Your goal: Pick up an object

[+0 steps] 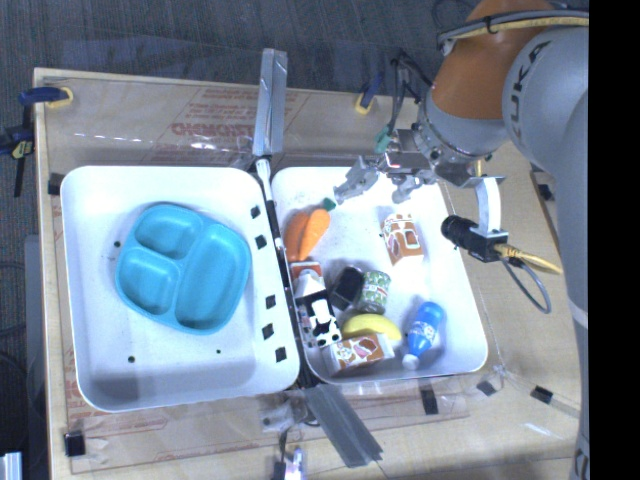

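The end effector (378, 180), its fingers spread apart and empty, hung over the right bin's (470, 308) far edge, with the carrot (306, 230) nearest, just down-left, its long axis slanting toward it.

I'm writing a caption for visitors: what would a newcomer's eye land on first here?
Probably the bright blue divided tray, alone in the left bin. Next, the colourful clutter in the right bin: an orange carrot by the divider, a yellow banana and a blue bottle near the front. The gripper hangs over that bin's back edge, with nothing between its fingers.
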Controlling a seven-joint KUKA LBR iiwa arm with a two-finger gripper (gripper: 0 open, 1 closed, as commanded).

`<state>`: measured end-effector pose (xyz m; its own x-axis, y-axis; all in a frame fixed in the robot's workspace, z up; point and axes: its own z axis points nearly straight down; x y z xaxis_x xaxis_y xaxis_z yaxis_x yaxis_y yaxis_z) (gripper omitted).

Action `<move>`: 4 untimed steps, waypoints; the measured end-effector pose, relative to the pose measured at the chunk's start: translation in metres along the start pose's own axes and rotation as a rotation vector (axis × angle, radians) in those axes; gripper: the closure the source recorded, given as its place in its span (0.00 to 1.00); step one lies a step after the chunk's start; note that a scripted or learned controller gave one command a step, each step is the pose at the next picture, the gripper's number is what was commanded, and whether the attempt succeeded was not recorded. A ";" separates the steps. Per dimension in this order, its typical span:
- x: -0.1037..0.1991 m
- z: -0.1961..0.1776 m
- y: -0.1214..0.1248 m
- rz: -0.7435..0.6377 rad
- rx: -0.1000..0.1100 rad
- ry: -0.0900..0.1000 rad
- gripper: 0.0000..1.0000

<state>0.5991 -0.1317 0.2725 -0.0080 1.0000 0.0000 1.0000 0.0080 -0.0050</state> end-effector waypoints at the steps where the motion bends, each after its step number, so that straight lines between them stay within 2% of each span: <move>1: 0.035 0.111 0.037 -0.247 -0.002 -0.001 0.00; 2: -0.022 0.181 0.012 -0.250 -0.002 -0.001 0.00; 3: -0.031 0.179 0.060 -0.361 -0.005 -0.002 0.00; 4: -0.030 0.168 0.060 -0.365 -0.005 -0.002 1.00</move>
<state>0.6588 -0.1609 0.1040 -0.3643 0.9313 -0.0014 0.9313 0.3643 -0.0001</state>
